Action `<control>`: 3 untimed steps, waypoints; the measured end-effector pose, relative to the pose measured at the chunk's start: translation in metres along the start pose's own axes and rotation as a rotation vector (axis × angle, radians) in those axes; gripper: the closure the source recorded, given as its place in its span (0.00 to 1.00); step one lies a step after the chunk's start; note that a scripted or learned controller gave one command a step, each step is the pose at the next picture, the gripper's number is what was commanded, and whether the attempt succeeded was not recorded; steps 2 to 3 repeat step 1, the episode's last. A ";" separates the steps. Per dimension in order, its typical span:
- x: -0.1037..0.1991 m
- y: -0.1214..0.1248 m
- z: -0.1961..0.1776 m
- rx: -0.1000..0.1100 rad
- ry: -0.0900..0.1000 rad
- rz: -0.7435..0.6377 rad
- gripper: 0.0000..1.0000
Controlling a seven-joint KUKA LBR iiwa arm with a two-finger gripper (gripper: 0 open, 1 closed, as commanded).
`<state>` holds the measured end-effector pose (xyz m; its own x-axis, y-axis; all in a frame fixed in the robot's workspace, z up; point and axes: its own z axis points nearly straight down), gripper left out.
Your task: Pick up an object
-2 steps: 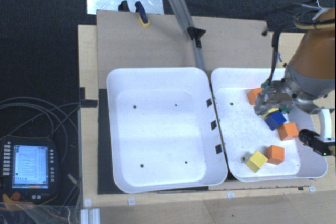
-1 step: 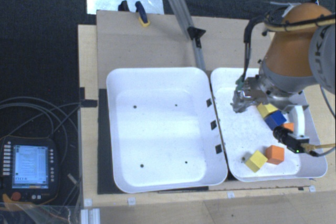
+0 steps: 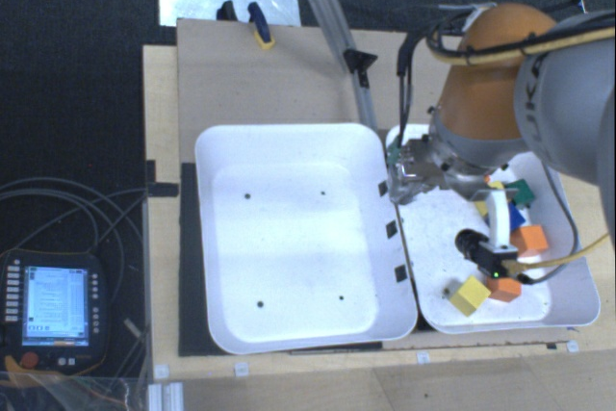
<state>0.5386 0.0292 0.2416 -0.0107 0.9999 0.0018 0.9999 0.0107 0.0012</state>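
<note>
while the worktop [image 3: 289, 82] is carrying two white bins side by side, the grey arm [image 3: 491, 82] is reaching in from the right and hanging over the right bin [image 3: 433, 236], probably because the loose pieces are lying there rather than in the left bin [image 3: 289, 236]. the tool [image 3: 412, 173] is sitting at that bin's far left corner, close to the rim; whether it is open, closed or gripping anything is not showing. an orange block [image 3: 529, 239], a yellow block [image 3: 470, 295] and a green block [image 3: 517, 192] are lying apart from it, toward the right and near side.

We are seeing a grey arm [image 3: 568, 111] wearing a glossy orange band [image 3: 486, 63] just above the metallic gripper [image 3: 406, 176], with black cables [image 3: 402, 82] looping beside that band.
</note>
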 end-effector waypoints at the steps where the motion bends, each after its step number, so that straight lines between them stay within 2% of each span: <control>1: 0.053 0.021 -0.014 -0.004 0.001 -0.001 1.00; 3: 0.053 0.021 -0.014 -0.004 0.001 -0.001 1.00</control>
